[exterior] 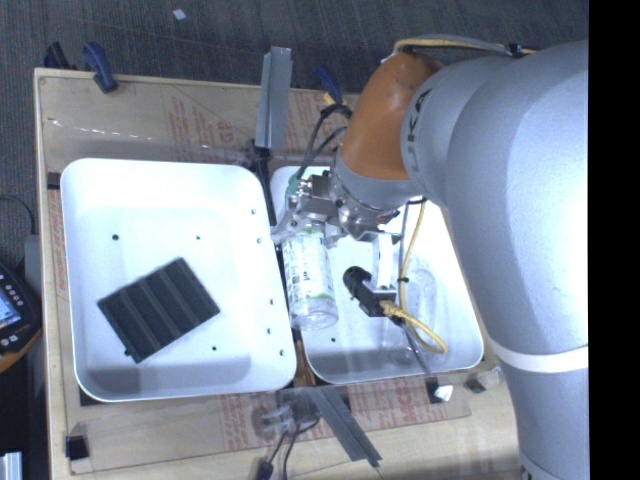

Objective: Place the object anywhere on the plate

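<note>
A clear plastic bottle (308, 280) with a pale label lies lengthwise along the left wall of the right bin (345, 368). My gripper (300, 218) hangs over the bottle's far end, close to it or touching it, and the wrist hides the contact. A black ribbed plate (158, 308) lies flat and slanted in the near left part of the left bin (90, 183). Between the bottle and the plate stand the two bins' adjoining walls.
A faint clear object (418, 290) lies at the right side of the right bin, partly behind the robot's cable. The big grey arm covers the bin's far right. Metal clamps (272, 98) stand at the bench's far and near edges.
</note>
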Robot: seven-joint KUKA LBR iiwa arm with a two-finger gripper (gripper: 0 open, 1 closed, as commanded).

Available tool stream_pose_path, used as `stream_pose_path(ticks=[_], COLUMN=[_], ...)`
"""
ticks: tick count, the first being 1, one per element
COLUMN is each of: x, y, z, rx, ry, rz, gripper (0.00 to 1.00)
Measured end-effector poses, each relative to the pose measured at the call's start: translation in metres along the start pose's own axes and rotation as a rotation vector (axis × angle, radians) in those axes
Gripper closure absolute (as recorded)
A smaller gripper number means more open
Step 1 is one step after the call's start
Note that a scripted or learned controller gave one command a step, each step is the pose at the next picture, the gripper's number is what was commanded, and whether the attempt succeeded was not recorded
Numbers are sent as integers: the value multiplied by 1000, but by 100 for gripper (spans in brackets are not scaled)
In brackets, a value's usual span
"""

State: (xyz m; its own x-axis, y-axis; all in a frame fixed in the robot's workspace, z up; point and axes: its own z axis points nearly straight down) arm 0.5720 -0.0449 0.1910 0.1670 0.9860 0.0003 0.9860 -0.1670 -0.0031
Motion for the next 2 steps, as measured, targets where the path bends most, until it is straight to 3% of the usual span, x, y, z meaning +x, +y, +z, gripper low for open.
stream_pose_path(ticks=[1, 2], x=[13, 49], y=[5, -1], z=[0, -2], rx=[-2, -2], ry=[-1, -1], rz=[-50, -5], gripper=[100, 100])
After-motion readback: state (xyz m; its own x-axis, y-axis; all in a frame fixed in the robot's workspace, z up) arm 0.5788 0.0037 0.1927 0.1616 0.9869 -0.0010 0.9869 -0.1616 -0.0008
